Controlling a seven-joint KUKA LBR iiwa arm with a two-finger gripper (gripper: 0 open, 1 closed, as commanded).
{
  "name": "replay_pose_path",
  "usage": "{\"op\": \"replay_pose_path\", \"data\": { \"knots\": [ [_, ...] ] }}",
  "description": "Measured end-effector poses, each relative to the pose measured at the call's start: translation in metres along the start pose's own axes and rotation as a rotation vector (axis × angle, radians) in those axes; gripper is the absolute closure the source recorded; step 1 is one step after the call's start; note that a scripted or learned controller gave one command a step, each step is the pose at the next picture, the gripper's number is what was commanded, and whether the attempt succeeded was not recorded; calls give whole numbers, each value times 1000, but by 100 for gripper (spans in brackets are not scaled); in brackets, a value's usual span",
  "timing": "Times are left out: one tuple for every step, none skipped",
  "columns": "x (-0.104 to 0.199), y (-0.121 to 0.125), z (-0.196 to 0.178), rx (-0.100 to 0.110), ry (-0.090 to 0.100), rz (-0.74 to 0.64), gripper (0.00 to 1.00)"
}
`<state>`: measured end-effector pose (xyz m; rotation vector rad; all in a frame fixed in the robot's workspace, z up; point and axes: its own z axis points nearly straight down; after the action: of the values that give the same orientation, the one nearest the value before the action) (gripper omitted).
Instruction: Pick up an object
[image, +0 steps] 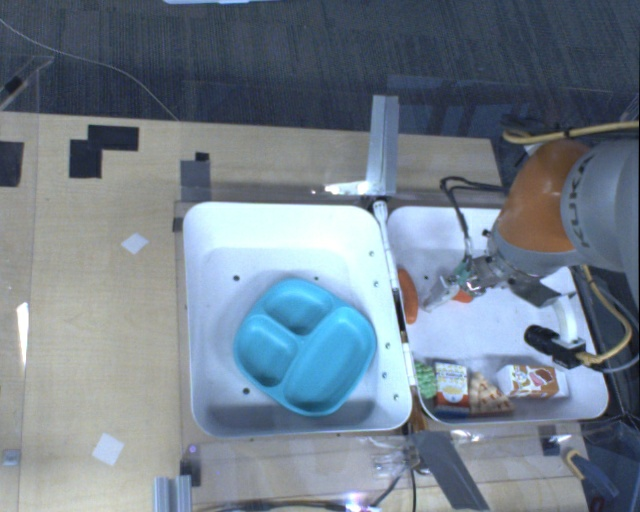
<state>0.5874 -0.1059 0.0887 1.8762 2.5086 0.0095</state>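
The table (100, 330) carries two white bins side by side. The left bin (215, 260) holds a blue divided plate (305, 345), lying flat just toward 5 o'clock of that bin's middle. The grey arm (560, 210) comes in from 3 o'clock over the right bin (490, 335), and its claw (445, 292) hangs over that bin's floor, toward 10 o'clock of its middle. Whether the claw is released or clenched cannot be told from this slant. A small red-orange spot (463, 293) shows right against the claw; what it is, and whether it is held, cannot be told. The things to pick all lie in the right bin. A long orange piece (406, 295) lies against the wall at 9 o'clock, just beside the claw but apart from it. Along the 6 o'clock wall stands a row of packs touching one another: a green pack (426, 383) in the 7 o'clock corner, next a carton with an orange picture (451, 385), then a box printed with crackers (488, 393), and toward 5 o'clock a small white-and-brown carton (528, 380). These are well apart from the claw. Black squares (100, 148) mark the table at 10 o'clock.
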Motion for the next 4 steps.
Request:
{"op": "replay_pose_path", "data": {
  "knots": [
    [-1,3,-13,-9,-4,-3,100],
    [-44,1,-26,4,0,10,100],
    [30,93,-128,3,1,102,100],
    [30,93,-128,4,1,103,0]
  ]
}}
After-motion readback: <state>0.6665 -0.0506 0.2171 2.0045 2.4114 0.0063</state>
